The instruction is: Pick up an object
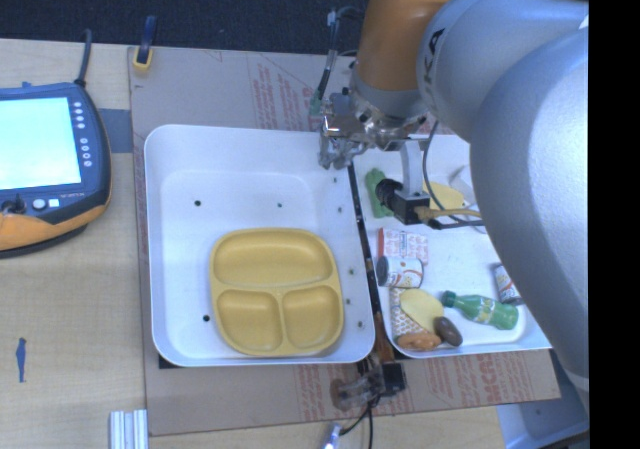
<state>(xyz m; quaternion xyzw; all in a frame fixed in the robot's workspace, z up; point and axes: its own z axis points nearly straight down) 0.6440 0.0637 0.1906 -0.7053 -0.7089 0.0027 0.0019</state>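
Observation:
My gripper (335, 153) hangs over the far end of the wall between the two white bins, just on the left bin's (165, 237) side. Nothing shows held in it. The right bin (470, 345) holds a green item (378, 187) close to the gripper's right, a yellow piece (447, 197), a printed packet (405, 247), a green bottle (484, 310) lying on its side, a pale yellow round item (420, 308) and small brown pieces (421, 341). The arm hides the right bin's far part.
A yellow three-compartment plate (276, 292) lies in the near half of the left bin. A teach pendant (45, 162) rests on the bench at far left. Both bins sit on a cardboard sheet (230, 87). A small clamp (365, 387) sits at the front edge.

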